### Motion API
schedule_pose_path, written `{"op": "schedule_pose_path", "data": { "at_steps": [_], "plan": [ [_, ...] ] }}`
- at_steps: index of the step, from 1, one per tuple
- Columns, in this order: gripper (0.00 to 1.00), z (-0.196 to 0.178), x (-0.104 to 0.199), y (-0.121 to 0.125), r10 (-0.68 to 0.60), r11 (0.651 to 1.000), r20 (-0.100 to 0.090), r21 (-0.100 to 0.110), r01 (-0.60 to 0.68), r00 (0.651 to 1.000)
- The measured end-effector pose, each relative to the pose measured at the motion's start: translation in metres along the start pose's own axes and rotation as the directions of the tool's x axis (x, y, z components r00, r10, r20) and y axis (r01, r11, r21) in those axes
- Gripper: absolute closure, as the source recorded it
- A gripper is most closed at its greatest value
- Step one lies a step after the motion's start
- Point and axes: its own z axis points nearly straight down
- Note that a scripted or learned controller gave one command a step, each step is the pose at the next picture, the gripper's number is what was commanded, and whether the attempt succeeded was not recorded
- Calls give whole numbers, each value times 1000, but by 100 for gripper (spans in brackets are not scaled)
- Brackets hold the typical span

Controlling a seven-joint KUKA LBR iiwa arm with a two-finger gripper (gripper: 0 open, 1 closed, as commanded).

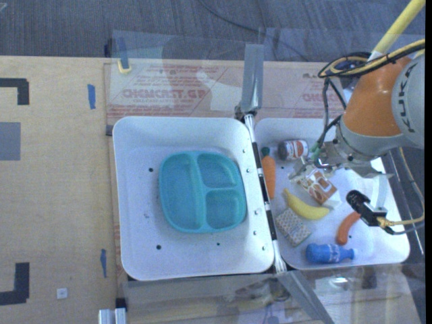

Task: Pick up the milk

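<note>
The gripper (322, 159) hangs low over the right bin (395, 248), and whether it is open or closed I cannot tell. The milk (317, 185), a small carton, lies tilted just below it, seemingly touching. A banana (305, 206) sits beyond the milk, a can (293, 149) just left, a carrot (269, 174) farther left, a blue bottle (329, 253) well below

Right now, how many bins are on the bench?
2: the left bin holding a teal tray, and the right bin holding the food items, beside it.
</note>
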Motion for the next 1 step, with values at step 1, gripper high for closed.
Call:
{"op": "schedule_pose_path", "data": {
  "at_steps": [1],
  "plan": [
    [0,37,-24,-16,-15,1000,1,-2,15,1000]
  ]
}}
